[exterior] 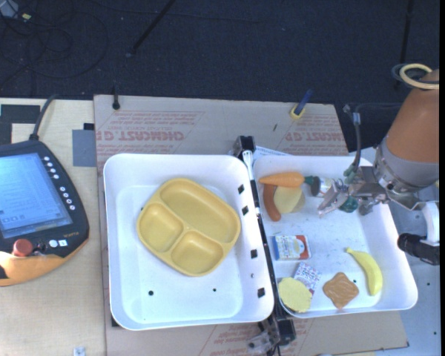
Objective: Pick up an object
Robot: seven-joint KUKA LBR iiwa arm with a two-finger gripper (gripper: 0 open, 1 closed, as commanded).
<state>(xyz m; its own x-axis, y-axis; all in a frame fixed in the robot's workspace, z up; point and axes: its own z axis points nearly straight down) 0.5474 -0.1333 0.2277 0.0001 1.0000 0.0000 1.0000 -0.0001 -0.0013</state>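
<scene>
In the camera view, the two-finger metal gripper (334,197) hangs low over the right-hand shallow white bin (400,291), its fingers parted and holding nothing. Just to their left, nearly touching, lies the pale yellow-green rounded toy fruit (288,199), with the orange toy carrot (282,179) above it, its long axis pointing toward the fingers, and a brown toy sausage (271,203) against it. Below the fingers the bin floor is open; the yellow toy banana (367,269) lies well apart, lower right. I judge the rounded fruit the nearest target.
</scene>
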